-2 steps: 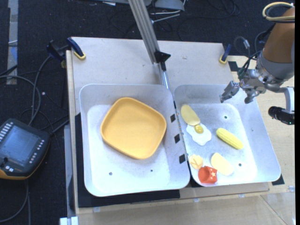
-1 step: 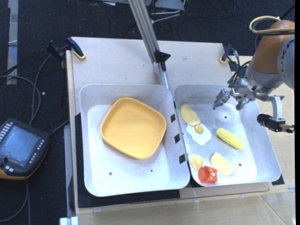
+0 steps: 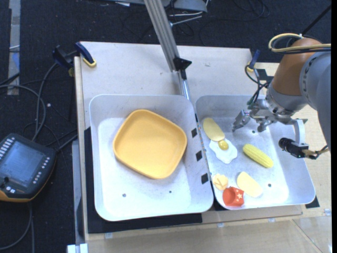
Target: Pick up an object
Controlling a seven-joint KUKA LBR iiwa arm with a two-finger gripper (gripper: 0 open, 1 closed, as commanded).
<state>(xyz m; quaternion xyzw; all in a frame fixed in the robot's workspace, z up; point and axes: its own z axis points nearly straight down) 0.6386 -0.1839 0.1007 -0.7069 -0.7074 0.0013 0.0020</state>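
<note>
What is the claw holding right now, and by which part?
Nothing is held. The claw hangs over bare floor of the right bin, apart from the corn cob and fried egg.

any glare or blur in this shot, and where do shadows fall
Camera view: sharp overall; the yellow plate shows a soft sheen, no harsh glare. The gripper casts a faint shadow on the right bin. The floor around the bench is dark, and the pendant screen is dim.

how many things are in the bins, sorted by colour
yellow: 5, the plate, the oval piece, the corn, the wedge, the small piece
white with yellow centre: 1, the fried egg
red: 1, the red piece
total: 7
</note>
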